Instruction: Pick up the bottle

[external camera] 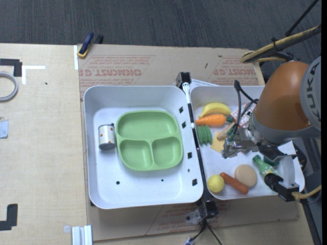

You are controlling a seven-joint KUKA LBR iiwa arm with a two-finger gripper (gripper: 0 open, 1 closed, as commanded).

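The pincer (pixel 230 149) is hovering, grip state unclear; the green bottle (pixel 263 165) is lying just right, not yet picked up.

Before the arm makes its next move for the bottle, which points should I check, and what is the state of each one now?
1. Bottle in view: ok, green, lying in the right bin, partly under the arm.
2. Tool over the right bin: ok.
3. Tool above the bottle: not ok, it hangs left of it, nearer the cheese wedge.
4. Bottle between the fingers: not ok.
5. Neighbours crowding the bottle: not ok, the bread roll lies close.
6. Finger opening: cannot tell.
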